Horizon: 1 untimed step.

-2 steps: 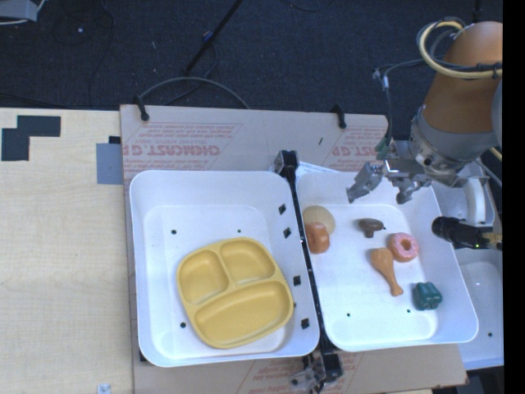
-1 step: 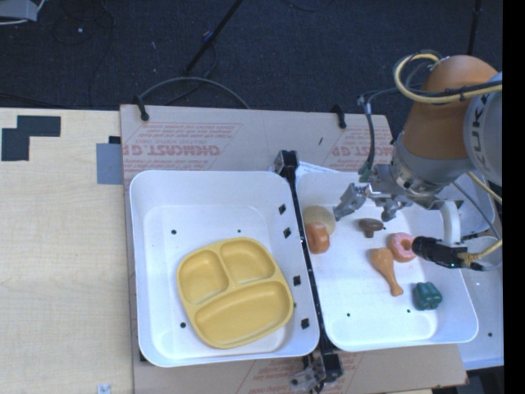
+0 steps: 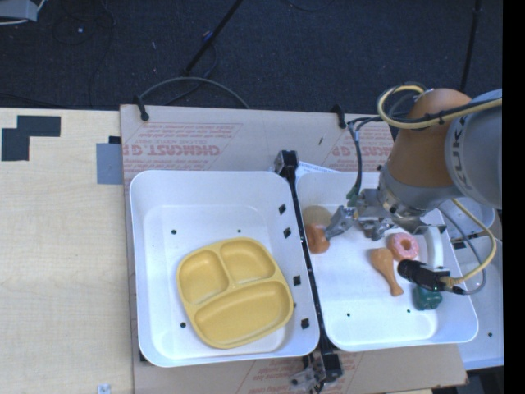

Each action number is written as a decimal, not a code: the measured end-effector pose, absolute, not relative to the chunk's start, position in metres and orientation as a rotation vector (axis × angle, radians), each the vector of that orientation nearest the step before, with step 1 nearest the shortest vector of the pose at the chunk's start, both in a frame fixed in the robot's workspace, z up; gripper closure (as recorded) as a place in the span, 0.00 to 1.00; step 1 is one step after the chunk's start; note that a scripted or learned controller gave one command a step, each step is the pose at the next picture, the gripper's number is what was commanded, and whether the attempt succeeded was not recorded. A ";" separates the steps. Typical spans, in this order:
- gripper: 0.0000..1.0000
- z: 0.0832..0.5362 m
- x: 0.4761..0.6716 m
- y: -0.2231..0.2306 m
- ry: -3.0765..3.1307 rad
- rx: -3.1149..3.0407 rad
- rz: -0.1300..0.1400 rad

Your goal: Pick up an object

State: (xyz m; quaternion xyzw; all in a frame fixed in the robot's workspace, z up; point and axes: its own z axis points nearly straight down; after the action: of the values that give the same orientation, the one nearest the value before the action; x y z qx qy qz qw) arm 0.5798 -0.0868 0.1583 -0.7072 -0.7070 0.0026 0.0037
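My gripper [image 3: 338, 222] just beside orange-tan rounded plastic toy food [image 3: 315, 238] | likely light, stiff, slippery | I'd pinch its middle | grip state: can't tell

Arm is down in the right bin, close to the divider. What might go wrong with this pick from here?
1. The gripper sits at the edge of the orange-and-tan object, which lies close to the right bin's left wall. A grasp may glance off or shove it into the wall.
2. The pink donut and tan drumstick toy lie close beneath the wrist. Arm motion could knock them aside.
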 end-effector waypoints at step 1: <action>0.00 0.125 0.582 -0.081 -2.223 -2.221 -0.017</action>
State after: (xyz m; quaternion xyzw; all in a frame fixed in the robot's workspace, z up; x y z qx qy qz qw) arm 0.5824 -0.0813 0.1253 -0.7068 -0.7074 -0.0053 -0.0005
